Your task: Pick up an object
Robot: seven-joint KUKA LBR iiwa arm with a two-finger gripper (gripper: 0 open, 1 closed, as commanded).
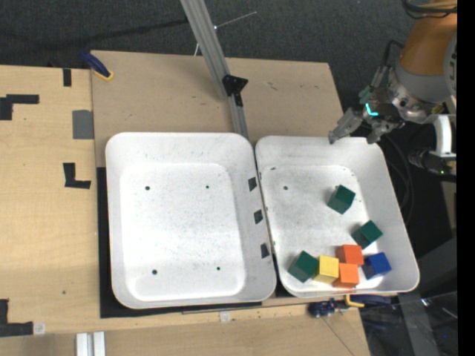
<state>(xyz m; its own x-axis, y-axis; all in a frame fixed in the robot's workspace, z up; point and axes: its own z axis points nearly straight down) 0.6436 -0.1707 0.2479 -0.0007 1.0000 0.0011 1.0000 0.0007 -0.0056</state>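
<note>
Nearest the camera, along the near edge of the right bin [386, 170], sits a cluster of small blocks: a dark green block [303, 266] at its left end, a yellow block [329, 266] touching it, then two orange blocks, one [348, 274] just in front of the other [350, 254], and a blue block [378, 264] toward the bin's near right corner. Just behind the cluster, close to the right wall, lies a second green block [367, 233]. A third green block [342, 199] sits alone nearer the middle of the bin, tilted on an edge, well apart from the rest.

Beside it, the left bin [119, 199] holds no blocks.

At the far right corner of the right bin hovers the gripper [355, 130], on a grey arm with an orange band [429, 47] above the wrist. Whether it is open or closed cannot be told at this size; nothing shows in its grasp.

Judging by this, the task is at its approach step: no block is picked yet. The lone green block is the closest to the gripper and has free space all round, so it looks the easiest target. The next move would call for travelling from the far corner toward the bin's middle, lining up over the block, and descending. The crowded near-edge blocks would likely be harder to grip cleanly.
</note>
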